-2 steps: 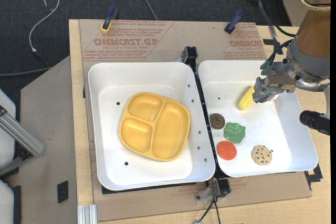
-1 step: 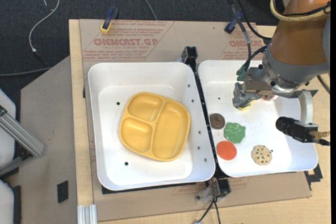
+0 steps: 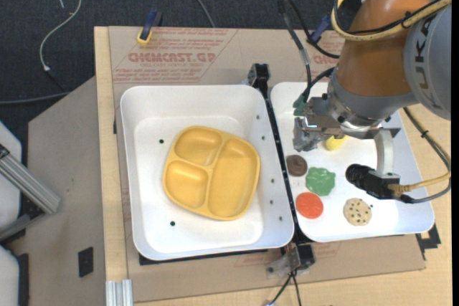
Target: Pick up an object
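Note:
My gripper (image 3: 308,134) hangs low over the upper left of the right bin (image 3: 401,222), under the grey and orange arm. Right beside it lies a small yellow object (image 3: 334,144), partly hidden by the wrist. Below the gripper lie a brown round piece (image 3: 297,165), a green lumpy object (image 3: 320,181), an orange-red disc (image 3: 310,206) and a cookie (image 3: 357,211). None of them is visibly held.
The left bin (image 3: 143,218) holds a yellow divided plate (image 3: 212,173). A black divider (image 3: 276,147) runs between the bins. A black part with a cable (image 3: 370,181) sticks out under the wrist over the right bin. Cardboard (image 3: 172,46) lies under both bins.

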Controlling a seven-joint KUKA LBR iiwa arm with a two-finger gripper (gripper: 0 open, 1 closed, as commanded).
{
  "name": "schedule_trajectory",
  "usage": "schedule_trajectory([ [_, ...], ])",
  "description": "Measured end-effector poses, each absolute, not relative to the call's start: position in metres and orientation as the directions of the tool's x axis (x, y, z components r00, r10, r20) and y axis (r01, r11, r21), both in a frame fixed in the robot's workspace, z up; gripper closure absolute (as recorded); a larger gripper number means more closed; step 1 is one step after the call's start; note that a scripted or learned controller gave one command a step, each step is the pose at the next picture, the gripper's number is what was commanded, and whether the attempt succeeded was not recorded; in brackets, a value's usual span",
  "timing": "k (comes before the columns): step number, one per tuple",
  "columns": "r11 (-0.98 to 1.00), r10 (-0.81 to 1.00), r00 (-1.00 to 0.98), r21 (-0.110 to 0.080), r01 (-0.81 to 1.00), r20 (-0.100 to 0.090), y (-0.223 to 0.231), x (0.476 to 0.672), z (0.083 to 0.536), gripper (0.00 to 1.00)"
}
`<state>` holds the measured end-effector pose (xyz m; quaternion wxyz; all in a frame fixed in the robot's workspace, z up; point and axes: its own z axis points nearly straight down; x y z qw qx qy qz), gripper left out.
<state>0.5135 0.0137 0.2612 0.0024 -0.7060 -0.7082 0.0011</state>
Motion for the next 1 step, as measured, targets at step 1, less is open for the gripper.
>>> schedule_trajectory([
  [1,0.003,1.000,-0.003,0.000,1.000,0.001,0.0657,0.5217,0.2566,1.00],
])
